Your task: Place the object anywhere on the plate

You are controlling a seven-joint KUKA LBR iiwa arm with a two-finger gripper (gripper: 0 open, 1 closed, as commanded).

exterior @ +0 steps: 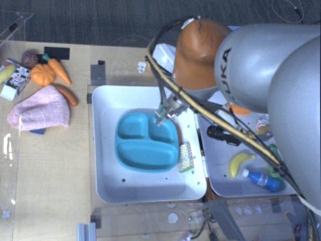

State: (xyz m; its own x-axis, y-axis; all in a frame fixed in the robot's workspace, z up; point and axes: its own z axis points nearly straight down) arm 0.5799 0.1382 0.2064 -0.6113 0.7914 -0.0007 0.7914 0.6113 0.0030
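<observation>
A blue divided plate point(145, 144) lies in the left white bin point(105, 179). My gripper point(163, 116) hangs over the plate's upper right corner, at the edge of the small right compartment. I see nothing between its tips. A yellow-green patterned sponge point(185, 156) rests against the plate's right edge, below the gripper. A thin brown curved thing point(179, 132) runs along the plate's right rim, between the gripper and the sponge.
The right bin point(220, 190) holds a banana point(239, 163), a blue bottle point(262, 180), a black thing point(222, 133) and an orange piece point(238, 109). On the bench at left lie a pink cloth point(40, 110), a small pumpkin point(42, 75), a carrot point(61, 70) and a sausage point(67, 94).
</observation>
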